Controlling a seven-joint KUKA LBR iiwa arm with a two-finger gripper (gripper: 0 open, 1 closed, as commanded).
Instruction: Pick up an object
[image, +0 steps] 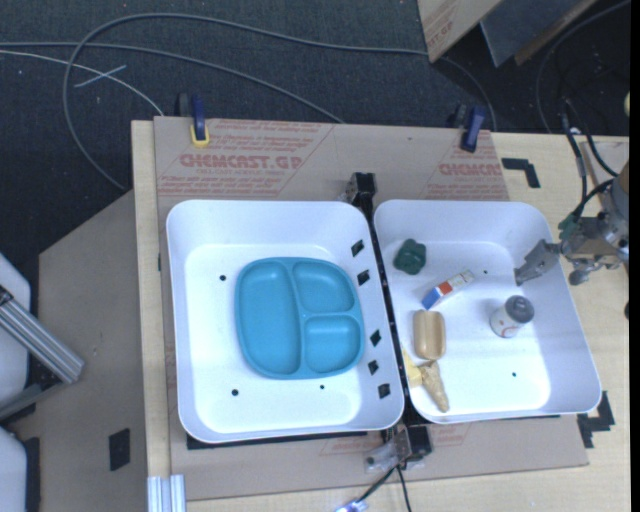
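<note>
The left bin holds a blue divided plate lying flat near its middle. Across the black divider, the right bin carries the small items. At its 11 o'clock sits a dark green lump. Toward the centre lies a slim tube with a blue end and a red band, pointing from 8 to 2 o'clock. Just below it, at about 8 o'clock, is a tan rounded piece, and at 7 o'clock, close against the front wall, a pale yellow piece nearly touching the tan one. A small grey and white round object rests right of centre, at roughly 3 o'clock, apart from the others.

The gripper hovers over the bin's 2 o'clock corner, at the right rim, with nothing between its fingers; how wide they stand cannot be told from this angle.

The work looks to be at the approach stage, no object chosen yet. The round object at 5 o'clock from the gripper seems the nearest candidate; the next move calls for shifting over it, descending squarely, and closing without rolling it away.
</note>
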